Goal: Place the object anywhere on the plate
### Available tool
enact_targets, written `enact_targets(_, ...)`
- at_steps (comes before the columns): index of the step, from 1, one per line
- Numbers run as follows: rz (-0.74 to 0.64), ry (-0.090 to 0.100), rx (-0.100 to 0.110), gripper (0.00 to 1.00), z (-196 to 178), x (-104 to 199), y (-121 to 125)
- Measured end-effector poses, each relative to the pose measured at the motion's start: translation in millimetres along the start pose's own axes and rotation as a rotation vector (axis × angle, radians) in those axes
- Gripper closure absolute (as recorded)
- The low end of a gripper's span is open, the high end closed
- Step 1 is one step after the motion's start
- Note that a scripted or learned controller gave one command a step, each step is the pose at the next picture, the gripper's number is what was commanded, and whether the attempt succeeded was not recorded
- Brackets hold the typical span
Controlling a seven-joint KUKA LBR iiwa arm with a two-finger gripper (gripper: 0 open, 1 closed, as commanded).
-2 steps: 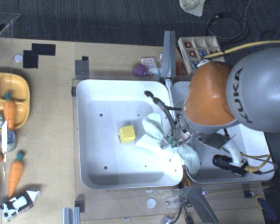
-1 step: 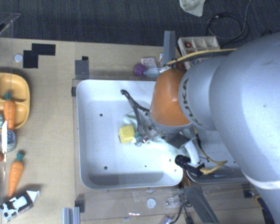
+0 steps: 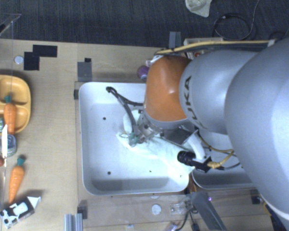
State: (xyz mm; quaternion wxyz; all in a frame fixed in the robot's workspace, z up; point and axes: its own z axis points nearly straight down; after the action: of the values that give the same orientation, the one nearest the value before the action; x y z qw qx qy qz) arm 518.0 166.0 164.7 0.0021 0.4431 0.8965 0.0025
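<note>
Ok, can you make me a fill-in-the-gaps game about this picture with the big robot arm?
1. The band above the arm's wrist is coloured ____.
2. The gripper is down inside the white ____.
3. On the bench left of the bin lie two toy ____, orange with green tops.
4. The compartment tray at the left edge is coloured ____.

Missing words: orange; bin; carrots; yellow

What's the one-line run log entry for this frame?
arm: reaching into left bin | gripper: low over white plate | grasp: unclear | object: unconfirmed
</note>
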Motion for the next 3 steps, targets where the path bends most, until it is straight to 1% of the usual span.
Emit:
enact_targets(1, -0.024, -0.001, -0.008, 1.00, 66, 58, 21)
enact_targets(2, -0.206, -0.003, -0.004, 1.00, -7, -1, -8)
enact_targets(3, -0.108, -0.001, -0.002, 1.00, -22, 29, 29)
